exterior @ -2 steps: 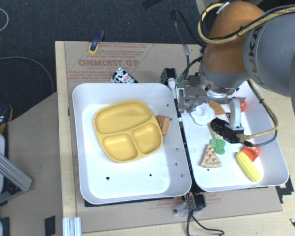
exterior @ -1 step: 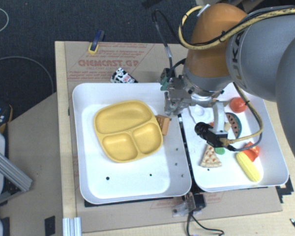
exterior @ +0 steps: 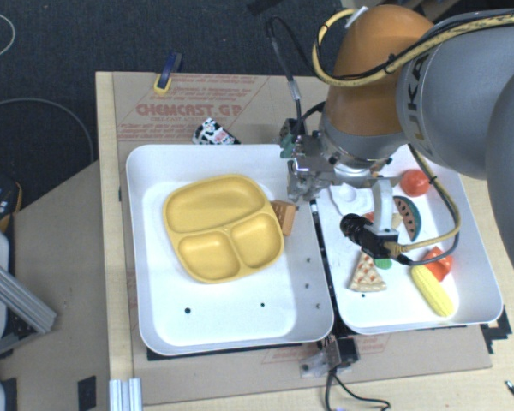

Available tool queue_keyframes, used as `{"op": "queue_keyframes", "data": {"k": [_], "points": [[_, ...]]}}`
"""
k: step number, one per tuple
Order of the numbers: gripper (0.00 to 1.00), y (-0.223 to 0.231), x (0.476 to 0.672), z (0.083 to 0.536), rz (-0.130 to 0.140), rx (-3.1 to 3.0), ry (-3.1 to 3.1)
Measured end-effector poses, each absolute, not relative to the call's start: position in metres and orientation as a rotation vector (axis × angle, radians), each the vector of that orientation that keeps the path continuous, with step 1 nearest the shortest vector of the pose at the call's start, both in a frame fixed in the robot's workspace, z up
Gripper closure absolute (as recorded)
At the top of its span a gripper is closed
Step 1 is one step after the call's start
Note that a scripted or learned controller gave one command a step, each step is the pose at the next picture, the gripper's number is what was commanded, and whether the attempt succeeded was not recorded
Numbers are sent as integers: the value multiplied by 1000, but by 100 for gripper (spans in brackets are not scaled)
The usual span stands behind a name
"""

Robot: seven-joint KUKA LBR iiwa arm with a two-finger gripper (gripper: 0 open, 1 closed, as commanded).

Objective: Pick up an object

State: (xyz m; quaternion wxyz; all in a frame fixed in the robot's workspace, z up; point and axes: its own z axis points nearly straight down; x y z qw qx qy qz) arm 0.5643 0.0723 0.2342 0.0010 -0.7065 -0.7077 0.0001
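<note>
My gripper (exterior: 302,181) hangs under the orange wrist band, low over the ridge between the two bins. Just below and left of it a small brown block (exterior: 284,217) lies in the left bin (exterior: 150,255), touching the right edge of a yellow divided plate (exterior: 218,228). In the right bin (exterior: 471,302) lie a pizza slice toy (exterior: 367,274), a watermelon slice (exterior: 406,217), a red tomato (exterior: 414,181), a yellow corn cob (exterior: 433,290) and a red-orange piece (exterior: 440,264). The arm hides the bin's far part.
A black cable loop (exterior: 364,234) hangs from the arm over the right bin. Behind the left bin, on the cardboard sheet, sit a black-and-white object (exterior: 212,132) and a blue-and-yellow clip (exterior: 165,74). Grey metal rails (exterior: 13,294) stand at the far left.
</note>
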Motion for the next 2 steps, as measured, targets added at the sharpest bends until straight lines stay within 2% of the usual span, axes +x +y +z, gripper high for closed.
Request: {"op": "queue_keyframes", "data": {"k": [2], "points": [[100,80,567,234,-1,-2219,-2223]]}}
